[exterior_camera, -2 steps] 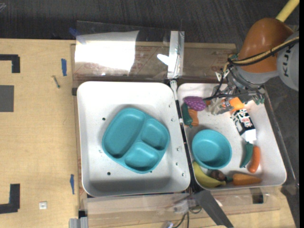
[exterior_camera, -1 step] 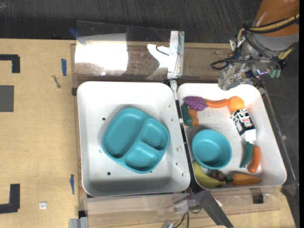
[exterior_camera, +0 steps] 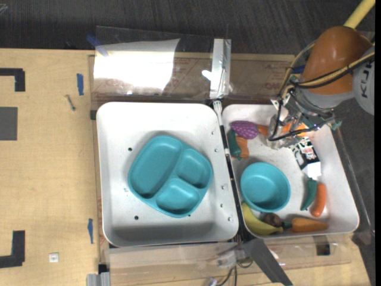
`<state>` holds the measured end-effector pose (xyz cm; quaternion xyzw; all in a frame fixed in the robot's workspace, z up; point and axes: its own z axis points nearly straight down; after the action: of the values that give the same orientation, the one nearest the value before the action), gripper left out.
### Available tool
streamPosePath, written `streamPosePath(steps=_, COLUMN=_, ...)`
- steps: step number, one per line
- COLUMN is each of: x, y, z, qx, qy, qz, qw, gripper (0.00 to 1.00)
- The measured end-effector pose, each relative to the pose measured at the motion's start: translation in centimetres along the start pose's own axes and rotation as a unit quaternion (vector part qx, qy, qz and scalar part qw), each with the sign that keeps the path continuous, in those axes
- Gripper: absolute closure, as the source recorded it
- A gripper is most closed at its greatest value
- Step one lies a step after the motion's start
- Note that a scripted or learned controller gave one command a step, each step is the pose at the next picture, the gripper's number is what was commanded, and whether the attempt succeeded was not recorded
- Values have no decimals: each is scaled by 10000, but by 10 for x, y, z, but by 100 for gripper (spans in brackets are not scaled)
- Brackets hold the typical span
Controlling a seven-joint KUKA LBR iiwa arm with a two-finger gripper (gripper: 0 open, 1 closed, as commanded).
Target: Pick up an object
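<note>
Arm hangs low over the right bin (exterior_camera: pixel 348 210), gripper (exterior_camera: pixel 280 131) down at its back, right next to the purple toy (exterior_camera: pixel 244 128), likely going for that cluster. Can't tell the gripper's state. Blue bowl (exterior_camera: pixel 265 186), banana (exterior_camera: pixel 257 221), carrots sit nearer front. Divided blue plate (exterior_camera: pixel 170 175) fills left bin.

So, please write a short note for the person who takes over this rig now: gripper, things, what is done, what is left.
Gripper: low in the far part of the right bin, beside the purple toy; its grip is unclear.
Right bin: teal bowl, banana, two carrots.
Left bin: teal divided plate.
Done: no pick seen.
Left: grasp one thing and lift it.
</note>
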<state>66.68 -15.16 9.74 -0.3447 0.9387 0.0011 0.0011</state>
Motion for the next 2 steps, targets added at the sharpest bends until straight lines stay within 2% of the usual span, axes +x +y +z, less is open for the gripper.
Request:
streamPosePath(steps=1, x=-3, y=-5, z=-151, qx=112, qy=-70, qz=-644, qw=9978, gripper=100)
streamPosePath(steps=2, x=32, y=-13, z=-1, qx=44, qy=-27, qz=-1591, qw=9872, gripper=100)
